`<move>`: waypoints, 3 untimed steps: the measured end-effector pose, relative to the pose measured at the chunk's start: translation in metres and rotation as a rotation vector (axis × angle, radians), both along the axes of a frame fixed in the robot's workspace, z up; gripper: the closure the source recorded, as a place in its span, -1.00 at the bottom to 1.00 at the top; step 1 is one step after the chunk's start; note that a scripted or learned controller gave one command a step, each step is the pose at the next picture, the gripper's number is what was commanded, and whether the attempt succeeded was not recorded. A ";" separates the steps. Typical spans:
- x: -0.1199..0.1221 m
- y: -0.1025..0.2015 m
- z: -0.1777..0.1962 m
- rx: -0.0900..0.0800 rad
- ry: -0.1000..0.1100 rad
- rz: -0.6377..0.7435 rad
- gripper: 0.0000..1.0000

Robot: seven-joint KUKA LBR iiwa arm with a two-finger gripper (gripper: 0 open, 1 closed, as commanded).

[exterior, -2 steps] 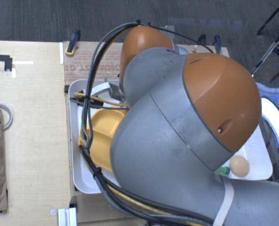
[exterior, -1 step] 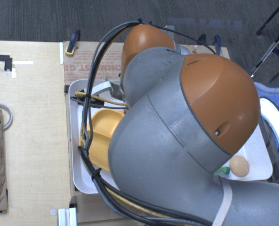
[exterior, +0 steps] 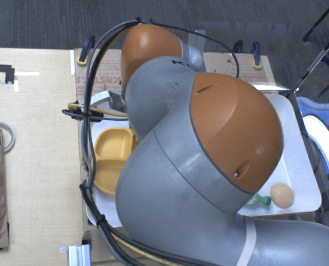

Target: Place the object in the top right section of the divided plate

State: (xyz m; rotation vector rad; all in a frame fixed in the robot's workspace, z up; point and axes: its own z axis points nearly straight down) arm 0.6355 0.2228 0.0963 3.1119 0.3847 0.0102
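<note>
My view is mostly blocked by the arm (exterior: 208,165), so I cannot tell the state of the gripper. I see part of the yellow plate (exterior: 111,159) at the left edge of the left bin (exterior: 100,206). An egg (exterior: 281,195) lies near the right bin's (exterior: 303,165) front corner, beside something green (exterior: 259,200). I can read no writing.

robot lab: clamped bench (exterior: 31,148), cabled arm (exterior: 208,165)

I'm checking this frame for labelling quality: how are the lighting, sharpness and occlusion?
Camera view: even, soft lighting with no harsh glare; the arm sits close to the lens, slightly soft, and hides most of both bins; the yellow divided plate and the egg-like object look reasonably sharp.
</note>
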 end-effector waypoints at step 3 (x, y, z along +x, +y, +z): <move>0.002 0.004 0.018 -0.003 0.024 0.403 1.00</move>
